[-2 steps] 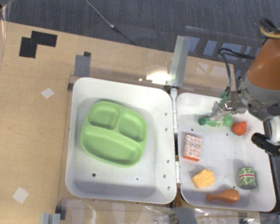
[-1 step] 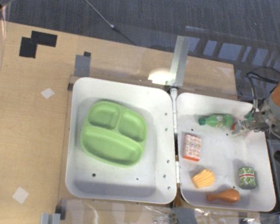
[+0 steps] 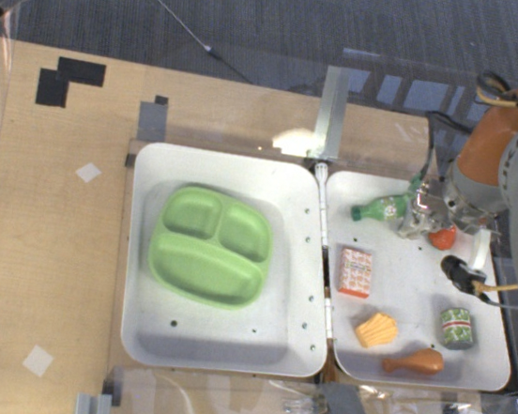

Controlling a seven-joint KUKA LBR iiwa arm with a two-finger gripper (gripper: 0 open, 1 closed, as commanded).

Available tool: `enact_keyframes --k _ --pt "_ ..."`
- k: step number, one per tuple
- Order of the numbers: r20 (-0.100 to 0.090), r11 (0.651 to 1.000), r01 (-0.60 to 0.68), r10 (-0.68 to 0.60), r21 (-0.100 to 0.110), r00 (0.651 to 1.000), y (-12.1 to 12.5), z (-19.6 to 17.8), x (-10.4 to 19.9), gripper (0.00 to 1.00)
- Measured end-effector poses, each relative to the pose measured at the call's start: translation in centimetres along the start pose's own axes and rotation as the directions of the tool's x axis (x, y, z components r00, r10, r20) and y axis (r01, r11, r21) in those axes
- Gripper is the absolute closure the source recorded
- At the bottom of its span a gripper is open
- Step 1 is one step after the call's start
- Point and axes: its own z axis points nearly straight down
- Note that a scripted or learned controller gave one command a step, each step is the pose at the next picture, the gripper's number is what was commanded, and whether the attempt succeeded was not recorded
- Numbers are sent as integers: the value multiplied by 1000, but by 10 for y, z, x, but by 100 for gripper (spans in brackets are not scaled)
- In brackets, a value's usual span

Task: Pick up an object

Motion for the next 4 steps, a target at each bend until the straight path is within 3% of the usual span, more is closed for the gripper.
enact_keyframes --k 1,2,3,4 --pt "23 874 -485 485 17 874 -6 0 56 100" --pt "-12 809 -588 588 -9 809 -20 -101 153 100" --pt "-8 796 -606 606 -7 796 -15 -51 65 100" --pt "-10 541 -841 841 -4 541 -27 -57 7 100"
